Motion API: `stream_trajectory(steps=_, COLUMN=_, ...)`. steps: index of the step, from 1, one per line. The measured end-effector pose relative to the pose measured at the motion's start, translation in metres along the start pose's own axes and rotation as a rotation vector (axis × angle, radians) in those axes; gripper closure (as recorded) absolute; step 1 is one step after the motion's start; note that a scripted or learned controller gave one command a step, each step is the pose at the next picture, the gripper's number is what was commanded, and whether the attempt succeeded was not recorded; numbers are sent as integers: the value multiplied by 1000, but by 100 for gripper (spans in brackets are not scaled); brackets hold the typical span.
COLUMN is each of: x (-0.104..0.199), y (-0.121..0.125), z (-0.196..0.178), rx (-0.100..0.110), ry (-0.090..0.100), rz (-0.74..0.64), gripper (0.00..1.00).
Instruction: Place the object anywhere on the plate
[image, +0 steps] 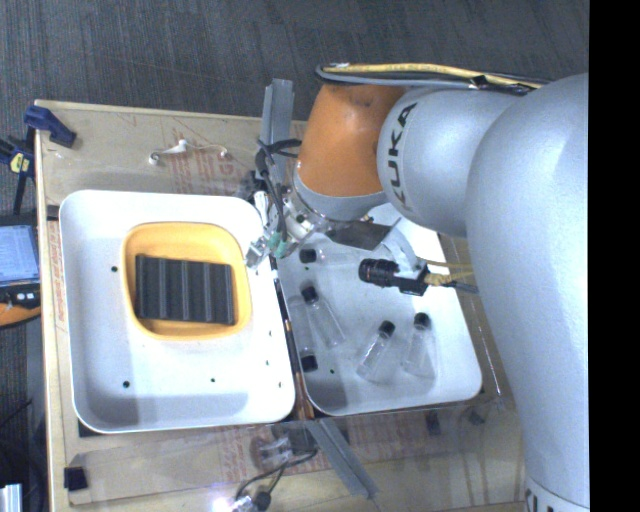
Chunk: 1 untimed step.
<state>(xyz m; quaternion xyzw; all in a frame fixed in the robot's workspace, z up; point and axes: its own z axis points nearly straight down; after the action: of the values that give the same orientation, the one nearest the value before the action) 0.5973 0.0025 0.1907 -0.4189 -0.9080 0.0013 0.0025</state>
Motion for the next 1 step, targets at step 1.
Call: stream_trajectory(steps=1, x=17, y=11, z=0, rx=2, ry=2, rz=-112, gripper=100)
